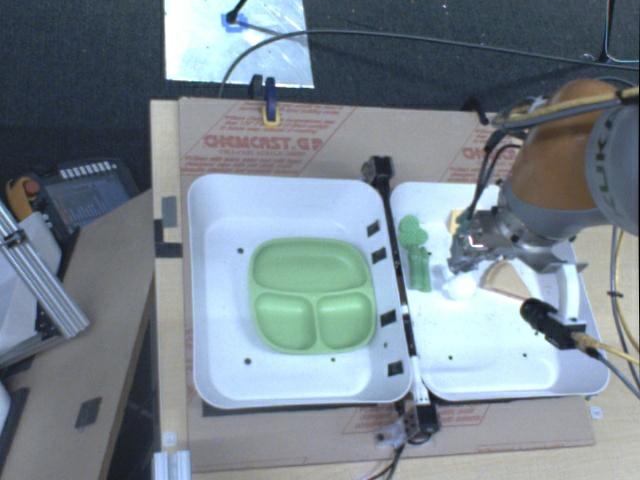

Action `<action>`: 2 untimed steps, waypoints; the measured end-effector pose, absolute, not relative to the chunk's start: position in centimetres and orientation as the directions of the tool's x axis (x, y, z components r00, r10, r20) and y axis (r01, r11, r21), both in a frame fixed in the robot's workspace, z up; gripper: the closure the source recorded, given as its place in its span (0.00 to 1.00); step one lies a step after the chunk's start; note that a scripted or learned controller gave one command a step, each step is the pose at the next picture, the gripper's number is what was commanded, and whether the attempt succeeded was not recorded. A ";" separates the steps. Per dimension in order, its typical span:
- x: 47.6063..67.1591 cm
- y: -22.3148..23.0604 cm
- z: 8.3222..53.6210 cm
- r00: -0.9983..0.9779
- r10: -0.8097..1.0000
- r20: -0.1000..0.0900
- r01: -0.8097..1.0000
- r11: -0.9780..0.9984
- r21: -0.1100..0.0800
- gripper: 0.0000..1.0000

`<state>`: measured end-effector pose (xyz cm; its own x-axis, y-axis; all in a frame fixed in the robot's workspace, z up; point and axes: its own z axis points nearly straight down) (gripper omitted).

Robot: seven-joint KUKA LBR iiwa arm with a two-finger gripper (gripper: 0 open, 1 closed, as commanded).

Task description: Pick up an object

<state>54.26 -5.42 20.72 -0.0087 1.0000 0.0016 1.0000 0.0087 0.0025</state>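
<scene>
My gripper (462,258) is low in right bin (500,368) by white ball (460,286), can't tell grip state; next: lift & check

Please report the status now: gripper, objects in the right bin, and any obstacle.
Gripper low in right bin, over white object; grasp not confirmed. Green object beside it, along the divider. Green tray in left bin.
</scene>
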 end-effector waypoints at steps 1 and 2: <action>55.3 0.0 20.1 -0.010 1.000 0.002 1.000 0.010 0.002 1.00; 55.9 5.2 19.8 -0.010 1.000 0.002 1.000 0.010 0.002 1.00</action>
